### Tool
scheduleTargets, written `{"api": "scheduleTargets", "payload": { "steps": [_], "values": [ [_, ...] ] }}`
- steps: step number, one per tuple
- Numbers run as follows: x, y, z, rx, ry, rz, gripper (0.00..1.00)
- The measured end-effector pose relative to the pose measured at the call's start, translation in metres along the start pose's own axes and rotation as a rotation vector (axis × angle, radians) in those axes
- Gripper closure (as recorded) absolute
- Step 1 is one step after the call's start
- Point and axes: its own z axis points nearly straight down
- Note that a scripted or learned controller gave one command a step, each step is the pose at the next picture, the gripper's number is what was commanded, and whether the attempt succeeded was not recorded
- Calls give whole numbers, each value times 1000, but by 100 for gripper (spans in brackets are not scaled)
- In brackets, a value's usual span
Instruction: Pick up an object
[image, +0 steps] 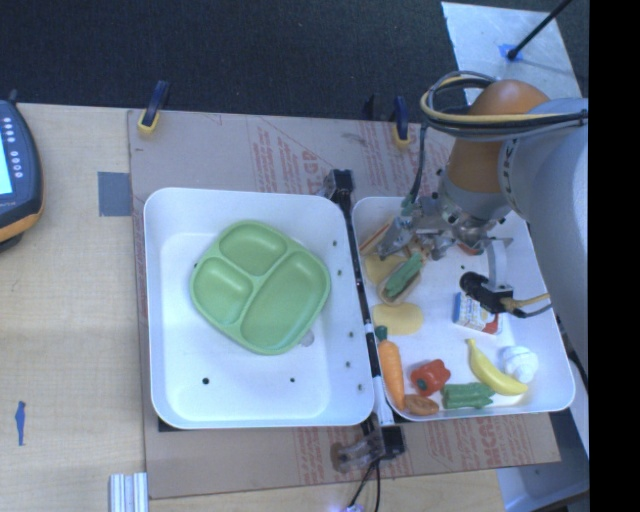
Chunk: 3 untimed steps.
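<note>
The gripper (415, 240) is hanging over the right bin's (540, 400) far-left corner, just above a green pickle (403, 276); jaw state cannot be told. No writing is reading clearly.

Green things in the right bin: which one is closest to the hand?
The green pickle-shaped piece, lying slanted at the bin's far end right under the hand. The other green piece lies at the near edge, beside the banana.

Wooden bench (70, 330) under brown cardboard sheet (250, 150) | dark floor (250, 45) beyond | blue clamps (155, 100) at the far edge | even light
</note>
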Motion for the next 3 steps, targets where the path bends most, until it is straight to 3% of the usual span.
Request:
{"api": "scheduleTargets", "payload": {
  "steps": [1,2,3],
  "values": [
    [18,-19,-108,-22,2,-2,0],
    [17,-20,-112,-12,1,-5,100],
    [-9,-64,-68,-5,2,3,100]
  ]
}}
